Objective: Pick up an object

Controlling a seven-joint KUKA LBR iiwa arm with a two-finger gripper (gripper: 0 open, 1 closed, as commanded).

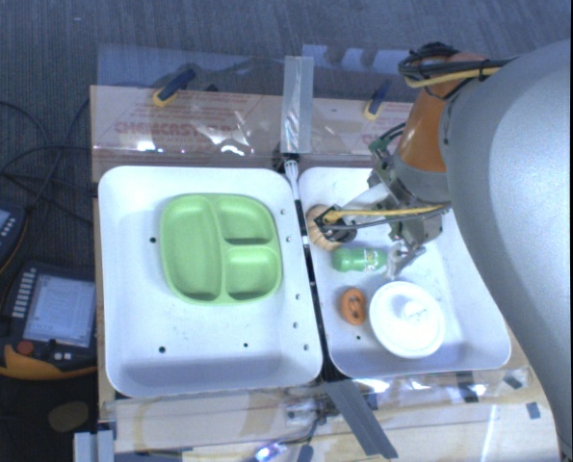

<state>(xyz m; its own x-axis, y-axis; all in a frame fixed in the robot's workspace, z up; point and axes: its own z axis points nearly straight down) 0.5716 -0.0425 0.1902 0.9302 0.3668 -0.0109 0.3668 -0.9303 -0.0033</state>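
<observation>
Two bins: green tray left; bottle, white bowl right (gripper grip unclear).

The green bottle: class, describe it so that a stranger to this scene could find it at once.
Start at the right white bin. The green bottle lies on its side near the bin's left wall, just below the gripper. Unlike the round white bowl and small orange object nearby, it is pale green and elongated.

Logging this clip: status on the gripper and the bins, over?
Gripper low in right bin, fingers unclear. Beside it: green bottle, white bowl, orange piece. Green tray in left bin.
</observation>
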